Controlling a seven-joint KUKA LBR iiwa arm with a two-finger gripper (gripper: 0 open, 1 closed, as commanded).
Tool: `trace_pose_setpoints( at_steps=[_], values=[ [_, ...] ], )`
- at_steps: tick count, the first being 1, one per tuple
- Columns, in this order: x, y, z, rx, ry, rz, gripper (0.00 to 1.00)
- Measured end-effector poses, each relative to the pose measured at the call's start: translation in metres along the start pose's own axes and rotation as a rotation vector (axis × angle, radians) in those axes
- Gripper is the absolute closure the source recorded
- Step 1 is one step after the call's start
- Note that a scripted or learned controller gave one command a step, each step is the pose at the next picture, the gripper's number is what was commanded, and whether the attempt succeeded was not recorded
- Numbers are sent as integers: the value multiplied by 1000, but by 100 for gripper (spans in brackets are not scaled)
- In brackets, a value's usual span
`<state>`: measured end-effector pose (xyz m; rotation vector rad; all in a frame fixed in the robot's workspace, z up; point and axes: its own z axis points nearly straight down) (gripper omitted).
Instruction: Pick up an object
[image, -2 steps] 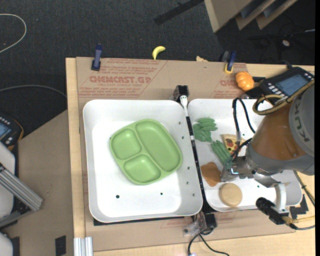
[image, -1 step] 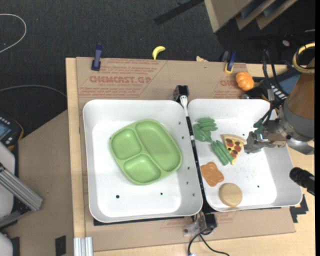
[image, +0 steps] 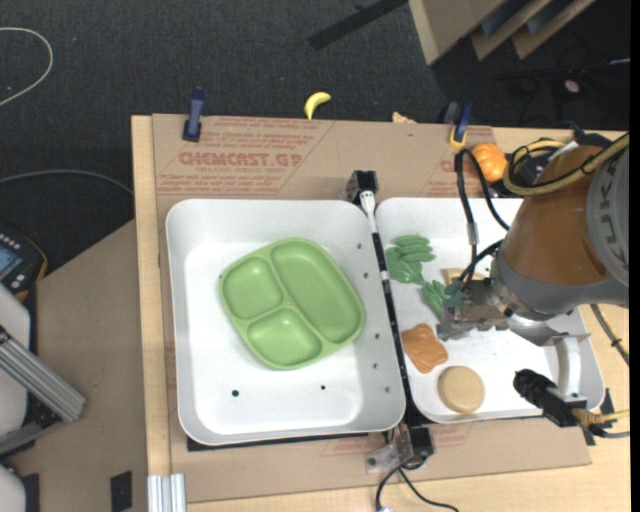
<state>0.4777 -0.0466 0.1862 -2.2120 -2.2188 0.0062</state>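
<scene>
The bench presents a brown cardboard-like surface bearing reddish printed lettering near its far edge. Two shallow white bins rest directly on it, side by side and touching along their inner walls. The left bin occupies the centre of the surface; the right bin sits just beside it toward the arm's side. A blue clamp grips the far edge near the left corner, and a second blue clamp grips the same edge farther right. A small yellow object lies at the far edge between the clamps.
</scene>
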Motion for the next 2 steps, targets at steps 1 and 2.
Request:
trace_pose_setpoints(
  at_steps=[1, 2],
  values=[
    [46, 3, -157, -28, -1, -5, 100],
    [119, 0, -32, 3, -2, -4, 100]
  ],
)
